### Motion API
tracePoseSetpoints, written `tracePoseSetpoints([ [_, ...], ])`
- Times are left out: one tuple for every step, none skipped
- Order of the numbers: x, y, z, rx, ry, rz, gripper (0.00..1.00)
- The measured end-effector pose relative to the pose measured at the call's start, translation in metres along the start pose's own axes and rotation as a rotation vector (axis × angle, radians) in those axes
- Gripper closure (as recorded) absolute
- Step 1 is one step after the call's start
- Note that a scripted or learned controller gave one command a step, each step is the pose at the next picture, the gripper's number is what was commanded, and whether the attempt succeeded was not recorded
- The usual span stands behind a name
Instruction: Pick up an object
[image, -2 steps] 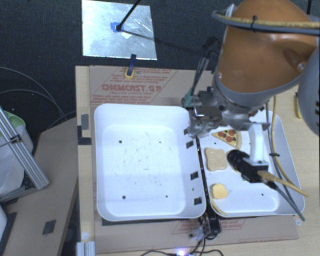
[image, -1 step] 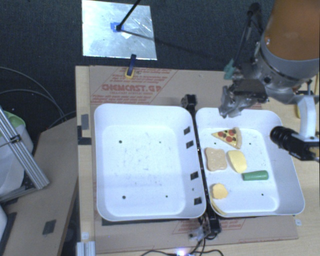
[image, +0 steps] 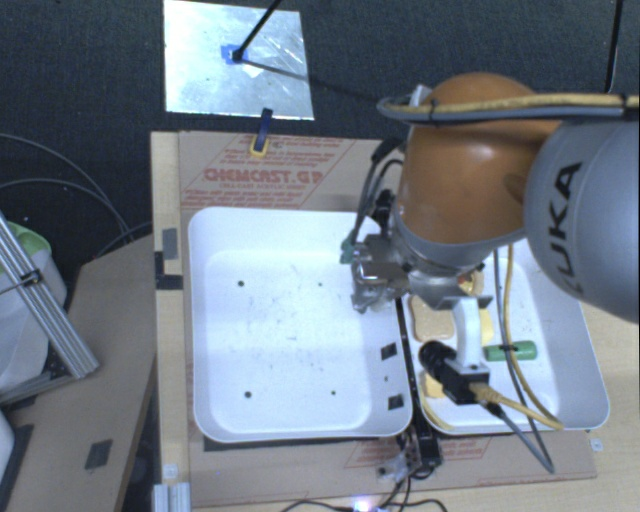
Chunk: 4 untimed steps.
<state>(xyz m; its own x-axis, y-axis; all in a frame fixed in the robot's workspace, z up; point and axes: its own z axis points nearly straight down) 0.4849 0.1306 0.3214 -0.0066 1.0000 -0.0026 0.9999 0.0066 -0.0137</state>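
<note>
**Plainly a right-bin job: the green cylinder looks the likeliest pick**

The gripper (image: 368, 292) hangs below the orange band of the arm (image: 470, 160), over the seam where the two bins meet, at the right rim of the left bin (image: 215, 330). From this slant it cannot be told whether it is spread or closed, because the wrist hides it. Nothing is seen held in it. The left bin's floor carries a few small dark specks.

The things worth taking lie in the right bin (image: 590, 395), partly under the arm. A green cylinder (image: 511, 350) lies on its side near the middle of that bin, just right of the robot's yellow cable. A tan flat piece (image: 432, 322) lies by the bin's left wall, much of it covered by the wrist. What it is cannot be made out.

The cylinder looks small, stiff and light, probably smooth plastic. Being round, it may roll or squirt free if pinched off-centre. The sound hold would be across its middle, with the jaws square to its long axis, which runs roughly left to right in the camera view.

The tan piece seems thin and pressed to the floor, perhaps soft. It offers little edge to grip and sits close to the wall, so it is judged the harder choice.

Either way, the gripper would need to travel right, well into the right bin, before descending.
</note>
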Motion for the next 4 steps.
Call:
tracePoseSetpoints([
  [-0.044, 0.044, -0.043, -0.021, 0.002, 0.01, 1.0],
  [-0.041, 0.042, -0.052, -0.02, 0.004, 0.003, 1.0],
  [-0.041, 0.043, -0.063, -0.023, 0.005, 0.002, 1.0],
  [0.009, -0.001, 0.004, -0.007, 0.003, -0.002, 1.0],
])
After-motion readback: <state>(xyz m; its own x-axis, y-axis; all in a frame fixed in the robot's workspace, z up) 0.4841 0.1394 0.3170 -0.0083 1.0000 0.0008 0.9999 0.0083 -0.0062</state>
